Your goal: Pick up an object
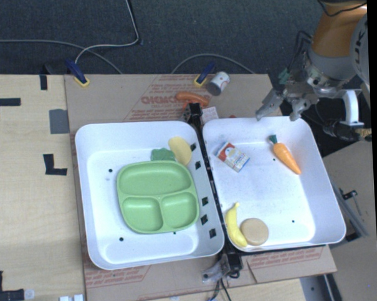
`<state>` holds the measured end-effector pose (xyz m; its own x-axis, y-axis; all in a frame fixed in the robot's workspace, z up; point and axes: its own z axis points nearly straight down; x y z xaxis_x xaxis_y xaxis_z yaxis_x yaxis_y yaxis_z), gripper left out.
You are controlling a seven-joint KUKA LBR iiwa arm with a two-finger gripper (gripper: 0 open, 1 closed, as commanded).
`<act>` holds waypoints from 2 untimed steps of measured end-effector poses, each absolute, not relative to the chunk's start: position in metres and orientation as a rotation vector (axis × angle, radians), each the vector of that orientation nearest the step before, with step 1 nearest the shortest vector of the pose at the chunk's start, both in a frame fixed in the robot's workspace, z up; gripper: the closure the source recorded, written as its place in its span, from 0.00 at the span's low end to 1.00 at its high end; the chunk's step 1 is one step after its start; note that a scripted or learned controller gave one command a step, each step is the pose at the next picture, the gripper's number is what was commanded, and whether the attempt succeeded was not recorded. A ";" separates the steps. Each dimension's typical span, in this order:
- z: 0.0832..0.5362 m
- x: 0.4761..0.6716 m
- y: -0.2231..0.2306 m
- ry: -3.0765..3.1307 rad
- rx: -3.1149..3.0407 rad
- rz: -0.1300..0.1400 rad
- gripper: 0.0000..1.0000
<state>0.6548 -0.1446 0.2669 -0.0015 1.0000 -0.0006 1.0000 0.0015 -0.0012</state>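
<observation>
Red-printed cardboard [167,99], writing unreadable.

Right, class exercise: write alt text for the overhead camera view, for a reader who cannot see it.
A grey robot arm with an open tool hangs above the far edge of the right bin, which holds a carrot, a small carton, a banana and a round biscuit. The left bin holds a green divided plate and a lemon.
</observation>
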 end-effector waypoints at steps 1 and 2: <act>0.198 0.667 -0.208 -2.219 -2.221 0.006 0.00; 0.088 0.654 -0.223 -2.225 -2.222 -0.001 0.00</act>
<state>0.6542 -0.2233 0.0883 -0.0015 1.0000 -0.0014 1.0000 0.0015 0.0023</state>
